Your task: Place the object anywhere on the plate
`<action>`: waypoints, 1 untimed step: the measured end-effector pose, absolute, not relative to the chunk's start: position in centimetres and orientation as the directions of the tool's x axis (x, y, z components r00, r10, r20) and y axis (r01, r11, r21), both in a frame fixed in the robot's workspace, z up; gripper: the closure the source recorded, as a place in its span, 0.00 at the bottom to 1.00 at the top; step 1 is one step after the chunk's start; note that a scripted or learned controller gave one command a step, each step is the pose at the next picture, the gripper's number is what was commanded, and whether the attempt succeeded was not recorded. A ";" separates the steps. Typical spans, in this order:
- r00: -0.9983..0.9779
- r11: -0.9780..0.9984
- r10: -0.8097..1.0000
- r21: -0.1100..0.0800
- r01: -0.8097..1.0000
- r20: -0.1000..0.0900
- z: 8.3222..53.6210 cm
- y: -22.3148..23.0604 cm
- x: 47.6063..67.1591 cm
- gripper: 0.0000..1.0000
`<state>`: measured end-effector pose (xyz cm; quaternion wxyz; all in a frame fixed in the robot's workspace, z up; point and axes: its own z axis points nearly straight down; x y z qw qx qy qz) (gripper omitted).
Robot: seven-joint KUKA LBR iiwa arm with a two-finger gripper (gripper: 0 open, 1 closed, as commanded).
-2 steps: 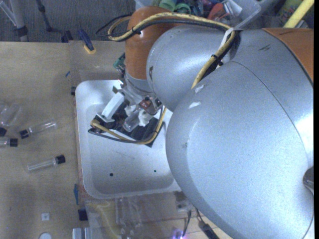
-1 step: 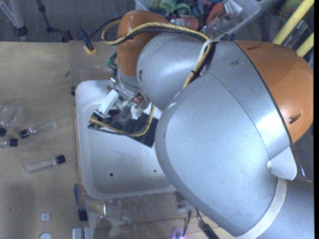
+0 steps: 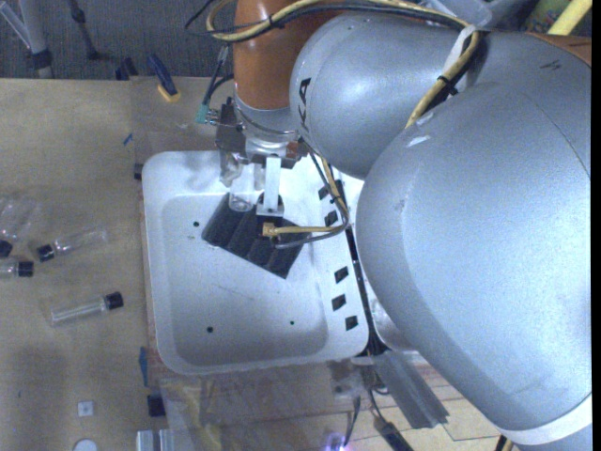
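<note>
Starting way out at 9 o'clock on the tan bench (image 3: pixel 56 139): a few clear vials with black caps (image 3: pixel 83 308), lying flat and scattered, well apart from each other and off to the side of the white bin (image 3: pixel 156 271). Up around 11 o'clock from the bin, a small blue thing (image 3: pixel 167 85) on the bench near the far edge. Then the bin itself, with tiny dark specks (image 3: pixel 208 328) dotted over its floor, mostly toward 6 o'clock. Over the bin's 12 o'clock end, the gripper (image 3: pixel 249 194), hanging low inside the rim. Honestly can't tell whether open or closed from this angle. Right above it, the orange band (image 3: pixel 268 36), then the fat grey arm (image 3: pixel 470 233) swallowing everything from 1 to 5 o'clock. Along the bin's 3 o'clock rim, a row of small black rectangles (image 3: pixel 340 276), running down under the arm. Whereabouts of the object and the plate: can't tell, hidden or too unclear.
</note>
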<state>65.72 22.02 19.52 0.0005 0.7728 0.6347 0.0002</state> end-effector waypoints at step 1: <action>0.549 -0.549 0.836 0.000 0.836 -0.001 16.5 22.5 66.6 1.00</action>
